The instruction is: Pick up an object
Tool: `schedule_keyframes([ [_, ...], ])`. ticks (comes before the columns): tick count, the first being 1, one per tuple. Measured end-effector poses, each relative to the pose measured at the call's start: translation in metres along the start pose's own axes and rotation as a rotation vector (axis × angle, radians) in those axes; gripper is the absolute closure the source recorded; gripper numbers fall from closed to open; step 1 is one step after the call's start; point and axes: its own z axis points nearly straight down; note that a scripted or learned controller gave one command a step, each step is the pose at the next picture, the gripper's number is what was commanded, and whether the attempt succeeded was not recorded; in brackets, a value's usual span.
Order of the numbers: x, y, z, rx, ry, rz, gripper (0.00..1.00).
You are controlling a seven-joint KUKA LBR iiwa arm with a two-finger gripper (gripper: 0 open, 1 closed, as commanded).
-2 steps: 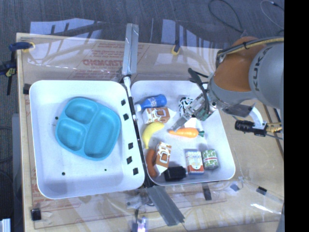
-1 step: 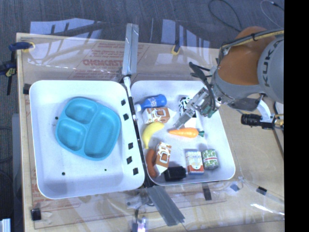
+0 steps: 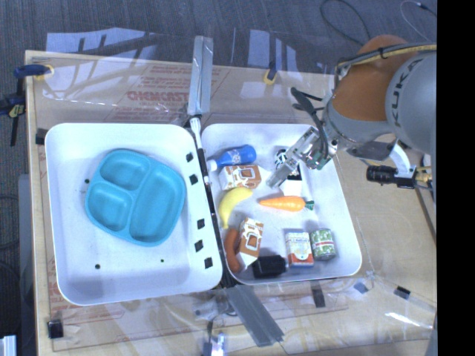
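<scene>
My gripper (image 3: 286,170) hangs over the upper middle of the right bin (image 3: 343,199), reaching in from the right, its fingers pointing down-left. Just below it lies an orange carrot (image 3: 282,203). To its left sit a blue bottle (image 3: 234,156) and a small brown-and-white carton (image 3: 243,176). A yellow banana (image 3: 233,205) lies left of the carrot. A small black-and-white item (image 3: 283,156) sits right beside the fingers. Nothing shows between the fingers.
The left bin (image 3: 63,221) bears a blue divided plate (image 3: 135,196). In the right bin's front part are a second carton (image 3: 251,236), a red sausage (image 3: 231,249), a black object (image 3: 268,266), a small box (image 3: 297,248) and a can (image 3: 322,244).
</scene>
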Motion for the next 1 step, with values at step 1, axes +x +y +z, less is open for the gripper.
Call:
schedule_keyframes([
  [1, 0.0036, -0.0026, 0.0952, -0.001, -0.001, -0.030, 0.00],
])
